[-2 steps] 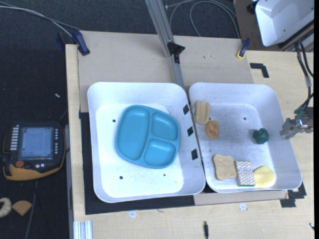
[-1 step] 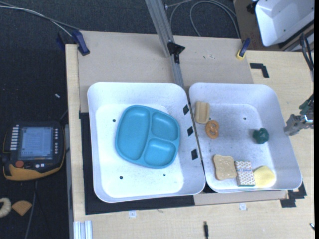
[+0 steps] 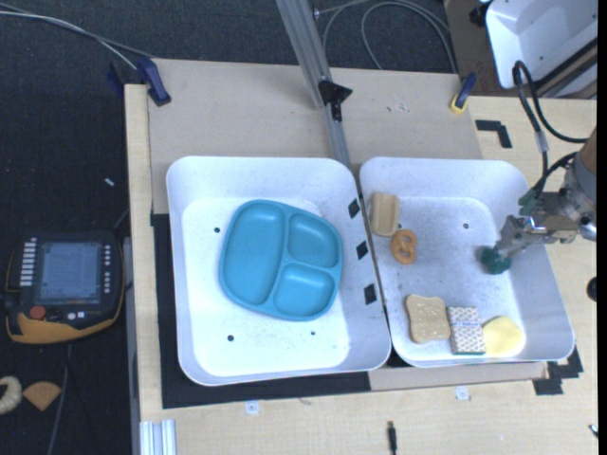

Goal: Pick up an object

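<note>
Over the right-hand white bin point(image 3: 531, 183), seen from the fixed overhead camera, the grey arm reaches in from the right and its gripper point(image 3: 497, 257) hangs low near the bin's right wall. Dark teal fingertips sit at or just above the bin floor, but whether they are parted or closed cannot be made out, and nothing can be seen held by them.

No object lies directly under the tip. The nearest candidates rest along the near edge of this bin: a yellow rounded piece point(image 3: 503, 335) at the right, a small patterned square point(image 3: 464, 330) touching it on the left, and a tan toast-like slab point(image 3: 427, 318) beside that. Farther left, close to the dividing wall, are a small orange ring-shaped piece point(image 3: 404, 246) and a beige block point(image 3: 383, 212) beyond it.

A good grasp likely means shifting toward the near edge, centring over one item, and descending straight. The yellow piece looks soft, smooth and domed, so it may slip unless gripped across its middle.

The left bin point(image 3: 190, 282) holds a blue divided plate point(image 3: 282, 259), well apart from the gripper.
</note>
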You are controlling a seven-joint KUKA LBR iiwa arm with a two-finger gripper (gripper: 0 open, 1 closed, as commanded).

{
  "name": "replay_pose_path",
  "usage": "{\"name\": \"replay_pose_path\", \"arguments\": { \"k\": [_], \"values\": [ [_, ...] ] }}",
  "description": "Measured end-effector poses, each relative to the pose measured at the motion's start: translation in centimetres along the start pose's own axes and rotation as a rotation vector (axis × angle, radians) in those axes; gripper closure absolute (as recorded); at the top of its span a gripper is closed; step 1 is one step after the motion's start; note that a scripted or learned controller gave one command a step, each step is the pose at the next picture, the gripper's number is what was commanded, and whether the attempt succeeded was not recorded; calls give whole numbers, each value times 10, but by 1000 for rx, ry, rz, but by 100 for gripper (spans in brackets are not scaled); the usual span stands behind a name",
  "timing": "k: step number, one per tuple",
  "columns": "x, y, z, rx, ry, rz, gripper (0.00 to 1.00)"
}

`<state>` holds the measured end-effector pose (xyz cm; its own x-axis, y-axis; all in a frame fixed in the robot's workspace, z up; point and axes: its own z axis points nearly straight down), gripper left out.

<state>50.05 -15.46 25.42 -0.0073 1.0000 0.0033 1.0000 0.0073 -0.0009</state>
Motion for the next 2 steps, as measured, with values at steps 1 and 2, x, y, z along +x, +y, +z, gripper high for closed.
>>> {"name": "replay_pose_path", "arguments": {
  "k": [1,2],
  "values": [
    [47,5,12,1,0,1,100],
    [99,21,11,-2,-1,0,100]
  ]
}}
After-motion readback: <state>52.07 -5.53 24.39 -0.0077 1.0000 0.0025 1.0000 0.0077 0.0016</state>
